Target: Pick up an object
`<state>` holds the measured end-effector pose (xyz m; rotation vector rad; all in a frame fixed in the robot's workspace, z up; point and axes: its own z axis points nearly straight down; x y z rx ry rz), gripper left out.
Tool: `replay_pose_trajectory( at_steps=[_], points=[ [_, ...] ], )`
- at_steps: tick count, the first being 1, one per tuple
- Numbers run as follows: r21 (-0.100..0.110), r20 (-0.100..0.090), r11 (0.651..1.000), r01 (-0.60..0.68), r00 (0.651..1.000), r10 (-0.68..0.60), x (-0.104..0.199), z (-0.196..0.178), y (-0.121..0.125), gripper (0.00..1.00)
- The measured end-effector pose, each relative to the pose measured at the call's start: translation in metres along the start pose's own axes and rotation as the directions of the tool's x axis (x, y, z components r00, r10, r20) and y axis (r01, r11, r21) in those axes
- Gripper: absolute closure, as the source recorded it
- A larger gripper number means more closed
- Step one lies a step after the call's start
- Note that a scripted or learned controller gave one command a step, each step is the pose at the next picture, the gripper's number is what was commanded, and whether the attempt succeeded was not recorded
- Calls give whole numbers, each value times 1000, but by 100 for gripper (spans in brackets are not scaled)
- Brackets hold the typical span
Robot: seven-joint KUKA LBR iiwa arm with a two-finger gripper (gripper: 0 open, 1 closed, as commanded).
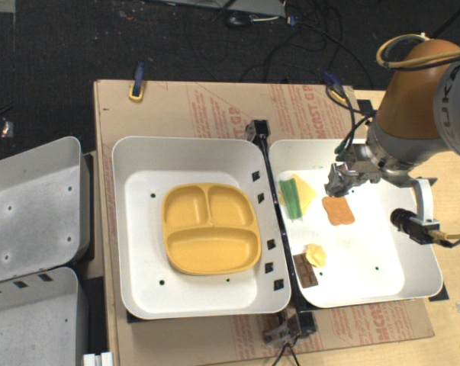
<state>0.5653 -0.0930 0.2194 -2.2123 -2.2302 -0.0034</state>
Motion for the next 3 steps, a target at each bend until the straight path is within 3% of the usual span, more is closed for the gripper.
replay_pose_trajectory(
  at_steps=[2,3],
  points=[
    [0,0,1000,0,1000,0,107,-17,8,100],
    [4,1,1000,-1,1000,1,157,-17,-5,100]
  ],
)
